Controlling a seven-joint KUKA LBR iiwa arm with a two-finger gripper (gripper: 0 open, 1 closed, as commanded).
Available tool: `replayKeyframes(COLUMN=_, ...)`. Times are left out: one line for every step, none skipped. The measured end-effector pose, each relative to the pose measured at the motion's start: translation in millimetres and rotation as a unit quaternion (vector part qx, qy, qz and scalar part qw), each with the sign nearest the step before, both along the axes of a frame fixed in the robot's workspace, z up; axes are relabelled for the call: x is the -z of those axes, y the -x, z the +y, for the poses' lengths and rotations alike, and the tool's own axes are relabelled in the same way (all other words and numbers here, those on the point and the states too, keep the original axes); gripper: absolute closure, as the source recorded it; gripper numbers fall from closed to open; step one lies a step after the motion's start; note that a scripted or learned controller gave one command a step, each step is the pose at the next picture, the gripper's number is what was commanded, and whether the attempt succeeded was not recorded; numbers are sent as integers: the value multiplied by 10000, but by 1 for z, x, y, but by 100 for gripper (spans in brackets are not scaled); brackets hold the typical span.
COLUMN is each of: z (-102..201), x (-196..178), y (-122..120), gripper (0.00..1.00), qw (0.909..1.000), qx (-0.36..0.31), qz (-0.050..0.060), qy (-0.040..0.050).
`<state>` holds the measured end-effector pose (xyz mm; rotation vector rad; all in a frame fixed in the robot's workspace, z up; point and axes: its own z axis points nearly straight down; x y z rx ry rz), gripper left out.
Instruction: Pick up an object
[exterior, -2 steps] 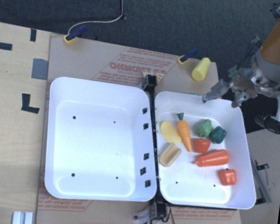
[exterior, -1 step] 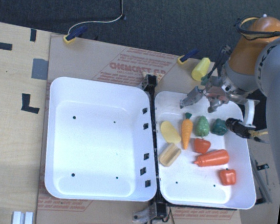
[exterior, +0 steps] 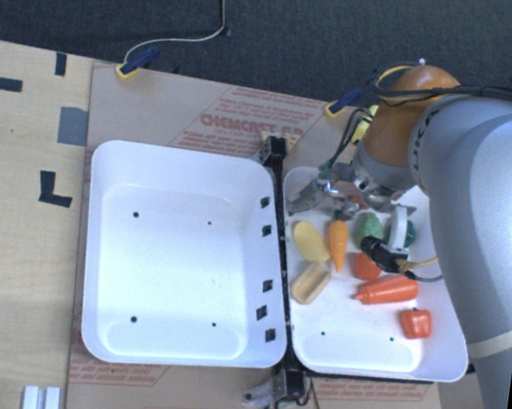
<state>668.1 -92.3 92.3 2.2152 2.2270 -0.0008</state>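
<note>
We are seeing the grey arm (exterior: pixel 484 193) reaching over the right bin (exterior: pixel 377 353), its gripper (exterior: pixel 333 193) hovering near the bin's far left corner; we cannot tell its state. Toy vegetables are lying below: a red pepper (exterior: pixel 388 289), yellow squash (exterior: pixel 310 241), carrot (exterior: pixel 338 242).

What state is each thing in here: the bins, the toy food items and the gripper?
Left bin: sits flat on the bench, beside the right bin.
Right bin: holds the toy food.
Small carrot: lying loose.
Yellow piece: lying beside the small carrot.
Tan piece: lying near the divider.
Large carrot: lying on its side.
Red piece: lying apart.
Green piece: partly hidden by the gripper.
Gripper: low over the right bin; grasp not discernible.
</note>
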Motion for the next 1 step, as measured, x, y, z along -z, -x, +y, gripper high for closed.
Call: replayKeyframes(z=-3, x=1, y=42, gripper=0, qw=9999, qx=12, qz=-101, qy=26)
